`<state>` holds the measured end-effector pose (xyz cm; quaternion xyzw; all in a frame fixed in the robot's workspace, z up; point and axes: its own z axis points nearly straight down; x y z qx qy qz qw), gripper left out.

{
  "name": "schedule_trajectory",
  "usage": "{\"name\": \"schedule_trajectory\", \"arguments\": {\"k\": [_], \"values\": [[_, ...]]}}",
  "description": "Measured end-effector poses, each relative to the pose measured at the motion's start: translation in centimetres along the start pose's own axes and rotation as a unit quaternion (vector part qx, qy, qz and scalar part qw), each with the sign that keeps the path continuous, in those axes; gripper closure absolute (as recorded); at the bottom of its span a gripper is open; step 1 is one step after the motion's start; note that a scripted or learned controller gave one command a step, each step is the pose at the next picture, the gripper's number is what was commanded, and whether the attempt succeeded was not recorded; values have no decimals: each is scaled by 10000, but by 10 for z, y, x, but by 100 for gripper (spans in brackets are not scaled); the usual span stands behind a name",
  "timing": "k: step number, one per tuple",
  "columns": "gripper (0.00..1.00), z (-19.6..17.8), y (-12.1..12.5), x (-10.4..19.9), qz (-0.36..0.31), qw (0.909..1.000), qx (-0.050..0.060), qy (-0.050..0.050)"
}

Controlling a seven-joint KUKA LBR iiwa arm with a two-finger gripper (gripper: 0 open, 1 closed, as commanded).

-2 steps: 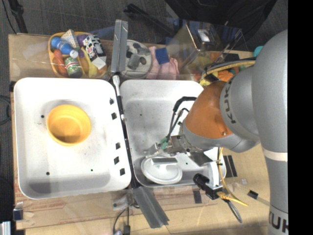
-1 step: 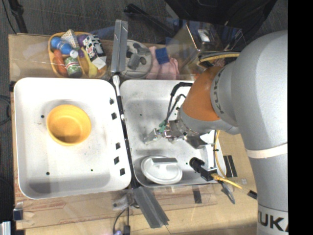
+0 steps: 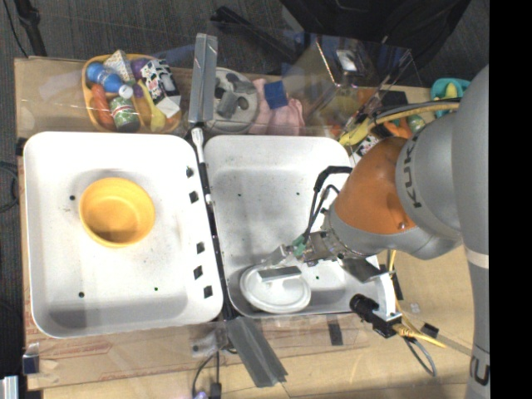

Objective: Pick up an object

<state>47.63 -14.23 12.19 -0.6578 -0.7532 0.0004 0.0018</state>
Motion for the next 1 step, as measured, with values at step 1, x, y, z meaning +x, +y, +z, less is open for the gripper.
{"name": "schedule_trajectory", "arguments": {"k": [1], "values": [[0,31,25,-17,726,9974,6,-1]]}}
